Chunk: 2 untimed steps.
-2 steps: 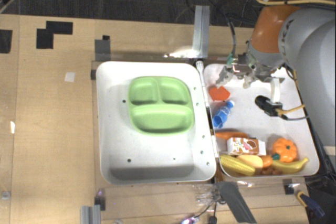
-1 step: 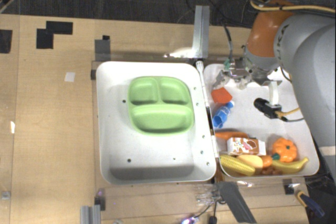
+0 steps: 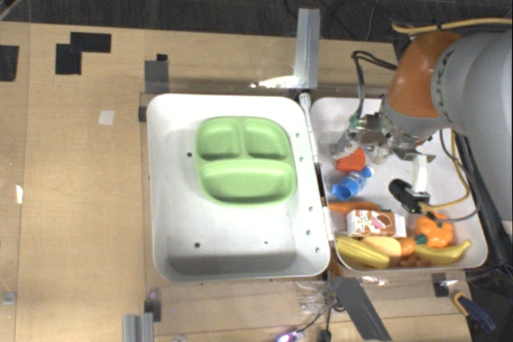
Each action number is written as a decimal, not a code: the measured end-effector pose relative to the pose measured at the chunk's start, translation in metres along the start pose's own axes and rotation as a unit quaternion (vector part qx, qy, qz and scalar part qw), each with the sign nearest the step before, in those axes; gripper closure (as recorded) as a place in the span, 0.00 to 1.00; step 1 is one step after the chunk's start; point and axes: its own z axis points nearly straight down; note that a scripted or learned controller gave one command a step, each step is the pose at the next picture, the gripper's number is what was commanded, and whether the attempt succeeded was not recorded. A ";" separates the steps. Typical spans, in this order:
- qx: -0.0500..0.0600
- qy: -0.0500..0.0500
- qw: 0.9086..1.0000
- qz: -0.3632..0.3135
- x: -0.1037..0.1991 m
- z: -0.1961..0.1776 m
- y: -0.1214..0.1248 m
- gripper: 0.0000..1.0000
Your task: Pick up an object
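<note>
My gripper (image 3: 353, 145) hangs low over the upper middle of the right bin (image 3: 337, 110), with the grey arm and its orange band coming in from the right. A small orange object (image 3: 350, 163) lies directly under the gripper's tip, touching or nearly touching it. I cannot tell whether it is gripped. A blue bottle-like toy (image 3: 348, 187) lies just below it. Toy food is piled along the bin's front: a carrot (image 3: 350, 207), a small printed box (image 3: 373, 221), a corn cob (image 3: 365, 252), a banana (image 3: 442, 255) and an orange fruit (image 3: 434, 231).
The left bin (image 3: 172, 196) holds a green divided plate (image 3: 244, 158) near its middle. A metal post (image 3: 307, 52) stands behind the wall between the two bins. Wooden bench surface surrounds both bins.
</note>
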 end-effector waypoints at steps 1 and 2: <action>-0.003 0.001 1.000 -0.001 0.002 -0.011 0.002 1.00; 0.003 -0.001 1.000 0.012 0.027 -0.096 0.030 1.00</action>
